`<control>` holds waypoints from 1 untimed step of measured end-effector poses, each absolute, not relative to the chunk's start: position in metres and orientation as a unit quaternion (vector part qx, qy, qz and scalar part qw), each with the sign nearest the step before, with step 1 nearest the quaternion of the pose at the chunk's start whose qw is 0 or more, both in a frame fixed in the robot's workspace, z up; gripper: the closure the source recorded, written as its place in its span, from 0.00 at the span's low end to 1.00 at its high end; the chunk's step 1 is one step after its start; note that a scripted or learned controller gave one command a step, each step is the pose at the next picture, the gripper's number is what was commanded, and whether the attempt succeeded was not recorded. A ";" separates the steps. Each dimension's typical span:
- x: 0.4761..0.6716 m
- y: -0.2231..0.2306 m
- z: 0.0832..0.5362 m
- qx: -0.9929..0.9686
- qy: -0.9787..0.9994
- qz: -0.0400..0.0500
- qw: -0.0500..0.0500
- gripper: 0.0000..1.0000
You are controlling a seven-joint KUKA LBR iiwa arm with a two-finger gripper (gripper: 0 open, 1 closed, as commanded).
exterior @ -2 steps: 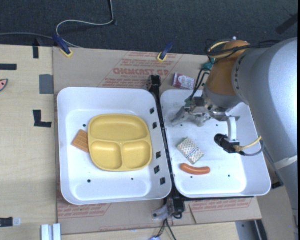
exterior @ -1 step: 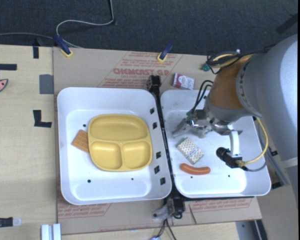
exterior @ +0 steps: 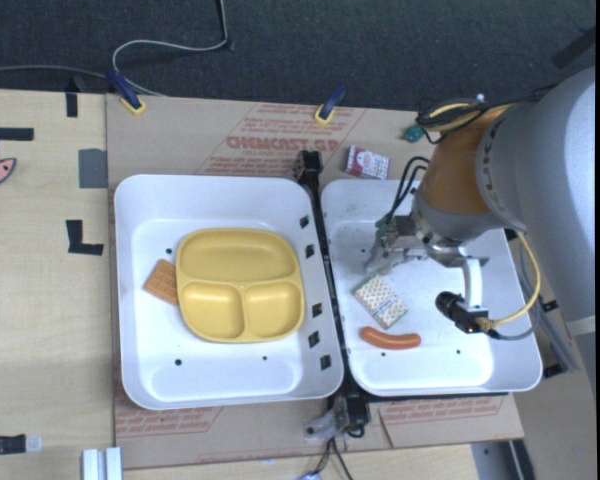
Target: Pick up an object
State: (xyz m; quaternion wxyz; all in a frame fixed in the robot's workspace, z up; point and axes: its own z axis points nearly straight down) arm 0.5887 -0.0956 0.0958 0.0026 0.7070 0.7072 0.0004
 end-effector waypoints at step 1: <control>0.589 -0.096 0.096 0.707 0.707 0.000 0.003 0.00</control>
